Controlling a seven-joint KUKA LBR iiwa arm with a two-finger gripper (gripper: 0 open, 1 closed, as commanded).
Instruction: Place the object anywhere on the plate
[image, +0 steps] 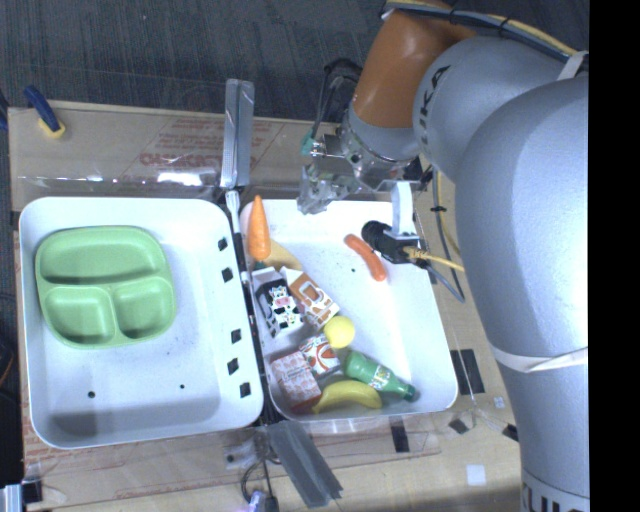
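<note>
Nearest the camera, the banana (347, 396) and green bottle (381, 374) crowded the right bin (428, 330); the carrot (258, 228) lay just beside its left wall. Above its far edge, my gripper (318, 186) hung empty; how wide, I couldn't tell. Any grab in that clutter risked slipping before reaching the green plate (100, 285).

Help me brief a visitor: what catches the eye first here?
The big grey arm with its orange band fills the right side. A green divided plate sits in the left bin. Toy food clusters in the right bin, with a carrot and a banana.
</note>
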